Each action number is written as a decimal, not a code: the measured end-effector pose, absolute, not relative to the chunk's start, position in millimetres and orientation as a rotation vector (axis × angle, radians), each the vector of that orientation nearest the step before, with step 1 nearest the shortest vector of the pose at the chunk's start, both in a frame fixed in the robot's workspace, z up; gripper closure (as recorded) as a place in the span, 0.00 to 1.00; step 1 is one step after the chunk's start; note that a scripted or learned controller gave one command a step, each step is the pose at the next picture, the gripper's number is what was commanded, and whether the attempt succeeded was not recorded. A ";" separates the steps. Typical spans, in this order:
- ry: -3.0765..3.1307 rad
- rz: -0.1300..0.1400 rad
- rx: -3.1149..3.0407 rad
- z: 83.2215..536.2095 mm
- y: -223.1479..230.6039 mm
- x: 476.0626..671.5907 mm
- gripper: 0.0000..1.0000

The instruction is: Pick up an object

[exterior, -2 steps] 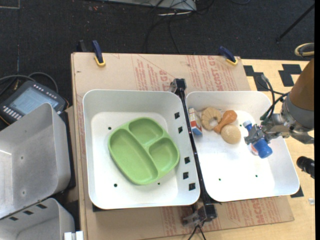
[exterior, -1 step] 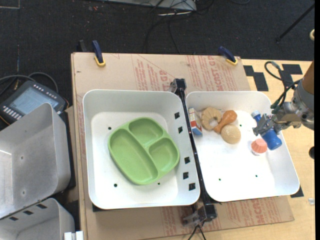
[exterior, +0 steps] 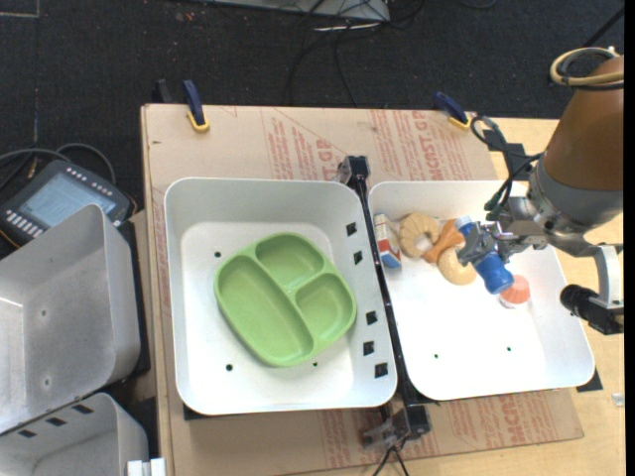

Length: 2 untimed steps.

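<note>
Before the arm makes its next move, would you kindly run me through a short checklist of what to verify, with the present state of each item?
1. Tool is over the right bin, where the objects lie: ok.
2. Tool is close to a target, right at the blue bottle: ok.
3. Bottle is actually between the tool's fingers: cannot tell.
4. Target stands apart from its neighbours: not ok; the tan ring-shaped toy, an orange piece and a beige round piece crowd it.
5. Left bin has room for a drop: ok; the green divided plate leaves bare floor around it.
</note>
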<state>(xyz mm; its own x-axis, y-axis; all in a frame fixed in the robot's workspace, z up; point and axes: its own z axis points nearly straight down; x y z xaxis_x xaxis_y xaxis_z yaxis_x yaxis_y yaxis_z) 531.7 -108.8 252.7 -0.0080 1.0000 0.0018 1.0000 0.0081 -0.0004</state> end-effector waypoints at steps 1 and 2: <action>-2.230 -0.001 -2.210 248.1 -49.0 533.7 1.00; -2.230 -0.002 -2.212 249.1 -1.1 538.5 1.00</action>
